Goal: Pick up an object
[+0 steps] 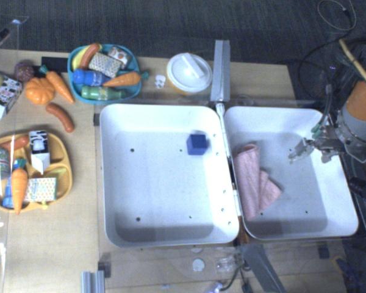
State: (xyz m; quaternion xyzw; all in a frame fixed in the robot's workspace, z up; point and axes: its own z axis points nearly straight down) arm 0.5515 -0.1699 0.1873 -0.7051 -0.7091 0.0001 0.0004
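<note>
Two shallow white bins are seen side by side on the wooden bench: the left bin [104,182] and the right bin [348,212], touching along their inner rims.

Nearest in the right bin, a pink cloth [253,179] is noted, crumpled and lying against the left wall, running from mid-floor toward the near end.

The gripper [311,148] is seen over the right bin's far-right part, well apart from the cloth. Nothing is seen held in it, and whether it is spread or closed cannot be told, since the detail is too blurred. The orange band [361,99] is visible above it at the right edge.

In the left bin, one blue cube [197,143] is recorded, resting on the floor near the far-right corner, just beside the shared rim and apart from everything else.

Left of the bins, a yellow tray [64,163] of toy food is noted, a toy carrot [18,185] among its contents.

Farther back, a toy sausage [60,118] and a small orange pumpkin [38,90] are seen loose on the bench. A blue bowl [134,90] is packed with toy groceries, and a round yellow container with a white lid [189,72] is set just beside a grey upright post [219,72].
</note>
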